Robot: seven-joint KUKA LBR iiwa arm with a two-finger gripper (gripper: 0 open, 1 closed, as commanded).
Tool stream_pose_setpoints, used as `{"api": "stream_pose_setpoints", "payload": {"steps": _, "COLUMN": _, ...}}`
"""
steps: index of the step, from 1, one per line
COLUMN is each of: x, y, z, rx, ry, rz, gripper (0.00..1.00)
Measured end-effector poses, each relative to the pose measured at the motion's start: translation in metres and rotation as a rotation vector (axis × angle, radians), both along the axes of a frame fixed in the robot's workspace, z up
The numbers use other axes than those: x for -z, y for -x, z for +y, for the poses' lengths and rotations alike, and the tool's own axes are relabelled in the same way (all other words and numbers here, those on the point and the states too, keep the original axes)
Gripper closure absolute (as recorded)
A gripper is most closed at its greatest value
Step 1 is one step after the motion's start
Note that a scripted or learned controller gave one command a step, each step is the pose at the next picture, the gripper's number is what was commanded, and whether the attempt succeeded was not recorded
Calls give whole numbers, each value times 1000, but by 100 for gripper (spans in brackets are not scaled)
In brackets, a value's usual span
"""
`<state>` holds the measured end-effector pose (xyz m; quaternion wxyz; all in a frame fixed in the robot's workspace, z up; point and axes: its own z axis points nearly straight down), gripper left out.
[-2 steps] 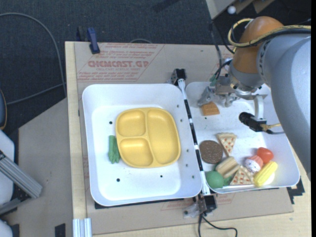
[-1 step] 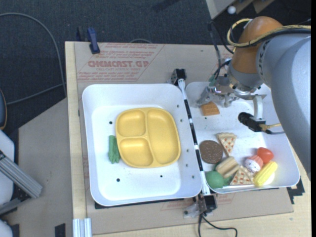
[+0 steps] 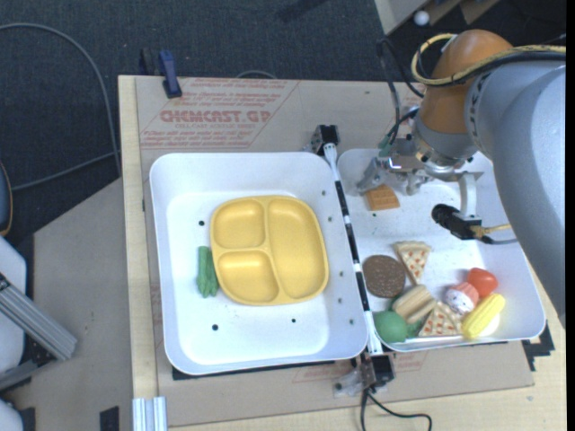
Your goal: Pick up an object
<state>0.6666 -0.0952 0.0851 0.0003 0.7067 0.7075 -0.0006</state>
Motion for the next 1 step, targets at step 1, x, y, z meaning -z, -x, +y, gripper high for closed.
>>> {"api": "stream_pose_setpoints", "payload": {"steps": 1, "x": 0, "y": 0, "z": -11, "rx": 1, "ry": 1, "rz": -1, "gripper": 0}}
